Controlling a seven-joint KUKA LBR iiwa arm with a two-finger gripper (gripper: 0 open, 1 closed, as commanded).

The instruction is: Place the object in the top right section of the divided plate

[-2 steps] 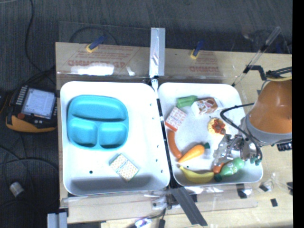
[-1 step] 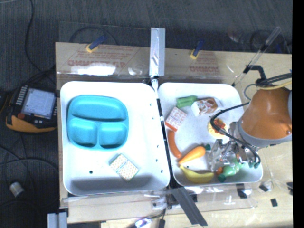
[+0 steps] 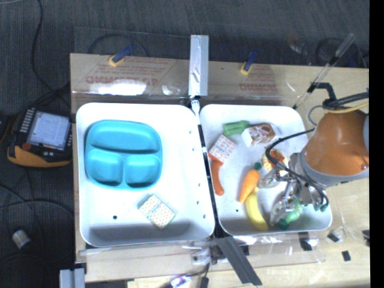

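A blue divided plate [image 3: 123, 152] lies in the left bin [image 3: 84, 221], with one wide section at the back and two small ones at the front. My gripper [image 3: 287, 206] is low in the front right corner of the right bin [image 3: 300, 122], below the orange wrist band. It hangs just above a small green object [image 3: 290, 218] and beside a yellow banana [image 3: 255, 212]. I cannot see whether anything is held.
The right bin also holds a carrot [image 3: 248, 185], an orange-red stick [image 3: 217, 180], a red-and-white box [image 3: 222, 149], a green item [image 3: 236, 126] and a brown carton [image 3: 259, 134]. A small patterned packet [image 3: 156, 211] lies in the left bin in front of the plate.
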